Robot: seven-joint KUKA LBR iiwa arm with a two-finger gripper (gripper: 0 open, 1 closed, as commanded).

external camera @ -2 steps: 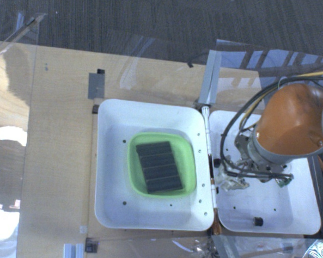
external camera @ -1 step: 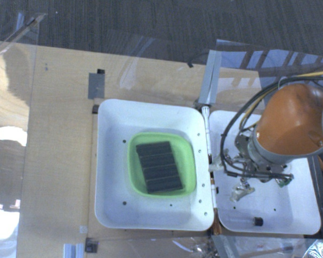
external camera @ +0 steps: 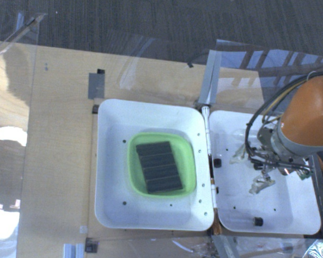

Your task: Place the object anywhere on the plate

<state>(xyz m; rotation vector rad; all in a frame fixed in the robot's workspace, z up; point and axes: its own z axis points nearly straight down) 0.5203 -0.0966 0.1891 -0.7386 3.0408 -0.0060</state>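
Observation:
A green square plate (external camera: 134, 176) sits in the middle of the left white bin (external camera: 108, 204). On it lies a dark grey ridged rectangular block (external camera: 159, 167), flat and turned slightly askew. My gripper (external camera: 261, 182) hangs over the right white bin (external camera: 303, 216), well to the right of the plate and apart from the block. Above it are the arm's grey wrist and orange band (external camera: 311, 113), which hide part of that bin's far right side.
A raised divider (external camera: 208, 156) separates the two bins. Small black pieces lie in the right bin near its left wall (external camera: 216, 163) and near its front (external camera: 258, 220). Wooden bench top (external camera: 51, 146) extends to the left.

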